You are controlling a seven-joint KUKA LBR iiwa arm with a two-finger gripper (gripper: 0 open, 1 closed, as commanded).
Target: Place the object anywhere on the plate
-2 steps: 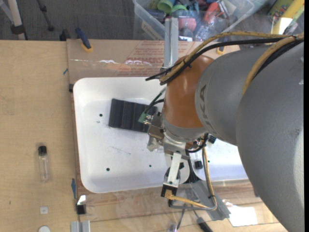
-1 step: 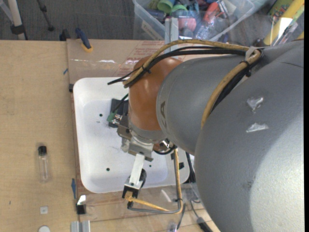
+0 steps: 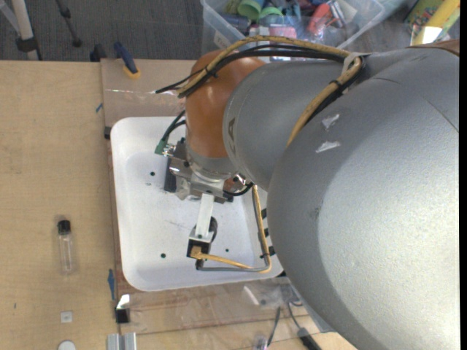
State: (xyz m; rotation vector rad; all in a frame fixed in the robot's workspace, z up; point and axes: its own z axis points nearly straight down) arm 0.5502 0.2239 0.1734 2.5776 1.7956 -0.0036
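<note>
**Arm low over the left bin, the catch out of sight**

From where I stand the grey arm [image 3: 350,195] takes up most of the right and near side of the bench. Its orange band [image 3: 208,111] sits above the wrist, which points down into the left white bin [image 3: 146,217]. The gripper [image 3: 191,184] hangs over the middle of that bin, close to its floor. The wrist covers it from above, so I cannot tell whether it is released, clenched or grasping anything.

The arm's bulk hides the right bin too, and I cannot tell where the object or the plate lie. The bare floor of the left bin has a couple of dark specks, too small to make out.

My guess is that this is the pick-up, or just after it. The next move calls for a straight lift clear of the bin wall, then a carry to the plate.

Out on the bench to the left lies a small clear vial [image 3: 66,245], and a tub of bright toys [image 3: 292,6] stands at the far side.
</note>
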